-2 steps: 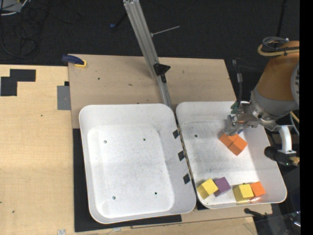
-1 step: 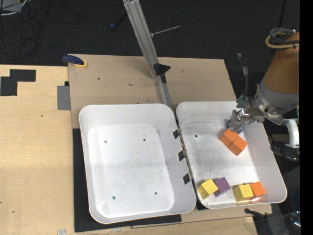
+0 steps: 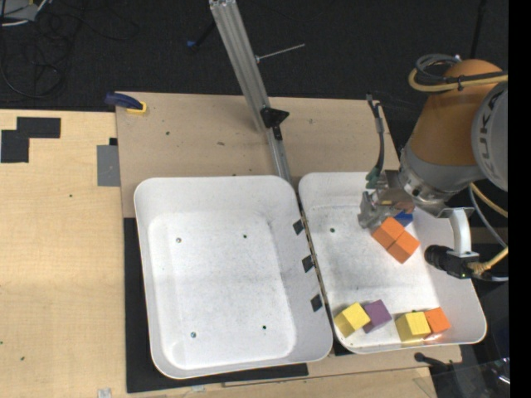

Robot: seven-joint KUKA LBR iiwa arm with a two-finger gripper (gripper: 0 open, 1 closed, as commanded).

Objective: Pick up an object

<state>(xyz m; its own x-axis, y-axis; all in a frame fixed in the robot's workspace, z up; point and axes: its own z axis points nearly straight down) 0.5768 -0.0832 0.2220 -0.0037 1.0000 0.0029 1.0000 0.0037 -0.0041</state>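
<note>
My gripper [image 3: 377, 210] hangs over the upper part of the right bin [image 3: 348, 197], below the grey wrist with its orange band. An orange two-cube block [image 3: 396, 240] lies tilted right against the gripper's lower right side; I cannot tell whether it is held or resting on the bin floor. A small blue piece [image 3: 404, 218] peeks out between the gripper and the orange block. Along the bin's near edge lie a yellow block [image 3: 353, 317], a purple block [image 3: 377, 312], another yellow block [image 3: 412, 326] and a small orange block [image 3: 436, 319].
The left bin [image 3: 158, 206] stands beside the right one, with black clips along their shared rim. A slanted metal rail [image 3: 249, 73] rises behind the bins. A blue and yellow clamp [image 3: 124, 101] lies at the bench's far left corner.
</note>
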